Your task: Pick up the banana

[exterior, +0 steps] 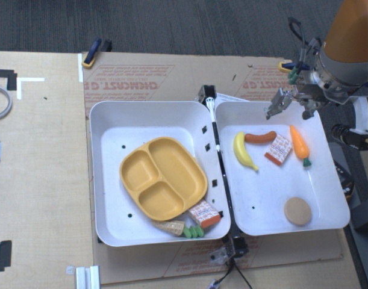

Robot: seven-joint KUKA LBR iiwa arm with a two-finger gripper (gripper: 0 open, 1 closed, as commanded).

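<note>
Bright, even light; soft shadows, sharp focus.

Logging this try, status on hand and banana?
Hand above right bin's far edge, holding nothing. Banana flat in right bin, untouched. Sausage touches its top end.

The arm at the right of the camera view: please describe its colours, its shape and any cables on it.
The arm has a wide orange band above a grey wrist section. Below hangs a metal two-finger gripper with thin silver-grey fingers. Dark cables loop beside the wrist, and a small yellow and blue-green part sits at its left.
</note>
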